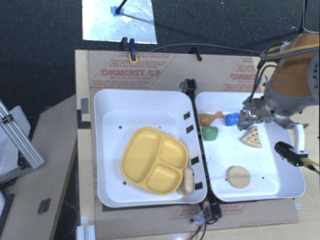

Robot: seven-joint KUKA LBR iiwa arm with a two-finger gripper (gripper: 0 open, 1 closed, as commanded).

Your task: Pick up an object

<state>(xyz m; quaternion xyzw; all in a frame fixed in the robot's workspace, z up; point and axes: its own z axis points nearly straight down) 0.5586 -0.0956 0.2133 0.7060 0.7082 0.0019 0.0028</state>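
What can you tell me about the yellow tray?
The yellow tray is a rounded, plastic-looking plate split into three compartments, one large and two smaller. It lies flat and slightly turned on the floor of the left white bin. A pale bread-roll-shaped toy rests against its lower right edge.

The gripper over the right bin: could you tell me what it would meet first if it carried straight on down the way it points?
Probably the bare white floor of the right bin, between the blue object and the pizza slice. The gripper hangs close beside both, so depth is unclear and it might clip either one.
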